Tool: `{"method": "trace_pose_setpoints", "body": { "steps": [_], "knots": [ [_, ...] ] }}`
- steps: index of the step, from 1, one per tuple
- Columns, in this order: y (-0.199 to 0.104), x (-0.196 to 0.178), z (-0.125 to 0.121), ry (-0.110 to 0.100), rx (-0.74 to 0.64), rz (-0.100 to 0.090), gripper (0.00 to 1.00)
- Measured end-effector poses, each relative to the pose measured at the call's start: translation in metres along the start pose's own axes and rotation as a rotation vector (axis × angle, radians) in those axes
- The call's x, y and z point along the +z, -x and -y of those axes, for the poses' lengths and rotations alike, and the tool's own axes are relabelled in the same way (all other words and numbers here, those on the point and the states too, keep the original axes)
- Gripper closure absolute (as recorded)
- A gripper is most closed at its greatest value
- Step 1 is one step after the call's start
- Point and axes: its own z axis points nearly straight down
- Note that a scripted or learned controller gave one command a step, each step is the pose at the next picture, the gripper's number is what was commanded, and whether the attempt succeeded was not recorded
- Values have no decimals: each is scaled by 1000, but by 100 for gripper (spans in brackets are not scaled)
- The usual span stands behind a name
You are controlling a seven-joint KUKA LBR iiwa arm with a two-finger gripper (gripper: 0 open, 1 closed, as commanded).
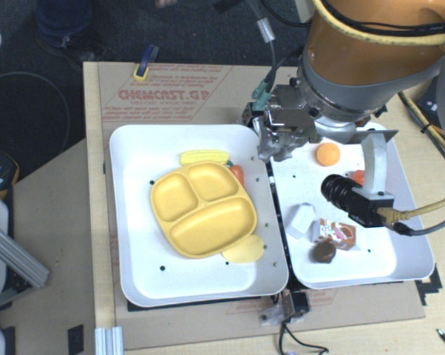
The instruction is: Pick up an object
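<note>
The end effector (270,148) hangs over the seam where the two bins meet, near their far edge. It holds nothing that can be seen, and whether it is open or closed cannot be told from this angle.

The left bin (128,198) carries the largest thing, a yellow divided plate (200,209). It lies flat, and its long axis runs on a diagonal from the bin's far left toward its near right. Its wide compartment is on the near side and its two small ones on the far side. A yellow corn cob (204,156) lies just beyond the plate's far edge, its long axis running left to right. A pale yellow flat piece (245,251) pokes out from under the plate's near right corner. A small orange-red thing (237,173) sits at the plate's far right edge, too hidden to identify.

In the right bin (403,254), a red-and-white packet (335,232) lies toward the near side, with a white block (301,219) just to its left and a brown lump (324,252) touching its near edge. An orange ball (327,154) sits apart at the far side, near the end effector.

Both bins rest on a cardboard sheet (171,98) with red print that covers the tabletop. A small blue-and-yellow tool (144,63) lies at the sheet's far edge. Dark carpet (38,109) surrounds it.
</note>
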Motion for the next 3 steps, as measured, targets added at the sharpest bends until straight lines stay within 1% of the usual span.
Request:
{"method": "trace_pose_setpoints", "body": {
  "steps": [1, 2, 3],
  "knots": [
    [69, 123, 1, -21, 14, 7, 100],
    [95, 29, 0, 4, 8, 2, 100],
    [95, 50, 1, -10, 6, 3, 100]
  ]
}}
